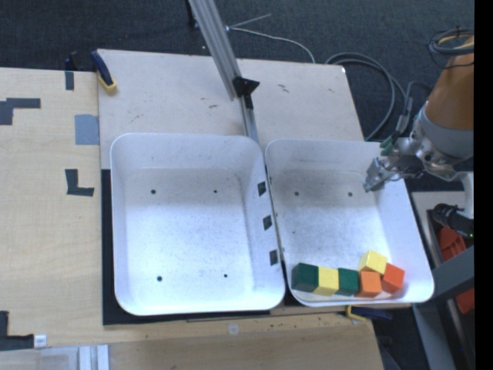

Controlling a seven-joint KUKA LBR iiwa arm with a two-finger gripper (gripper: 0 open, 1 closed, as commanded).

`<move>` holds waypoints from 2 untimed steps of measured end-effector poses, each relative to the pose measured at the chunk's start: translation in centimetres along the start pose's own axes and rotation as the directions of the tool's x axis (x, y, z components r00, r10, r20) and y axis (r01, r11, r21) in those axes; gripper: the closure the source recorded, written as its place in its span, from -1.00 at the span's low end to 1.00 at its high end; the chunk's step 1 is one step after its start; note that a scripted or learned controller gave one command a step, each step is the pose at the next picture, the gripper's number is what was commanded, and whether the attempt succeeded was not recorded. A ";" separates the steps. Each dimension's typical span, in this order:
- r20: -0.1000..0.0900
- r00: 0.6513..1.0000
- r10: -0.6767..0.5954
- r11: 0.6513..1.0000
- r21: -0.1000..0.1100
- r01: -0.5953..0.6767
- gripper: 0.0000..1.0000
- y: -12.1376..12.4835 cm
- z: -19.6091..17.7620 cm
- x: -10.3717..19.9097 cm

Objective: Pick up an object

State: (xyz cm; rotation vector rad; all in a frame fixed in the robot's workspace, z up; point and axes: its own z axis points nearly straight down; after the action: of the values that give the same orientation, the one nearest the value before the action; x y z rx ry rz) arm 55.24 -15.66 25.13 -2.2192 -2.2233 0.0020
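1. Gripper [375,174] hangs over the far right part of the right bin [323,156], near its right wall. Whether it is open or closed cannot be told from this slant; nothing shows in its grasp.
2. Blocks sit in a tight row along the near wall of that bin: a dark green block [305,275], a yellow block [326,280], a green block [347,280], an orange block [370,283], a red-orange block [393,277], and a second yellow block [373,261] resting just behind the orange one.
3. By my judgement the step in hand is the approach: the gripper is well apart from the blocks, and no pick has begun.
4. Next move calls for travel toward the near wall, then a descent onto one block.
5. Edges matter here. The row touches or nearly touches the near wall, and the blocks press against one another, so there is little room beside any of them. The second yellow block, or the dark green block at the open left end, looks easiest to reach.
6. Open room is generous across the middle of the right bin. The left bin [123,206] lies beside it, on the surface [169,83].
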 end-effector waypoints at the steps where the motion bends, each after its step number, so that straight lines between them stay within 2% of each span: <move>1: -0.003 1.000 -0.006 1.000 -0.003 0.006 1.00 -0.2 -3.2 6.4; 2: -0.001 1.000 -0.001 1.000 0.003 0.001 1.00 -3.9 -2.4 8.8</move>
State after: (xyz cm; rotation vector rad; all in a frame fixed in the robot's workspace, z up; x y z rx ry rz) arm 51.30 -6.90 27.54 -2.2164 -2.2222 0.0034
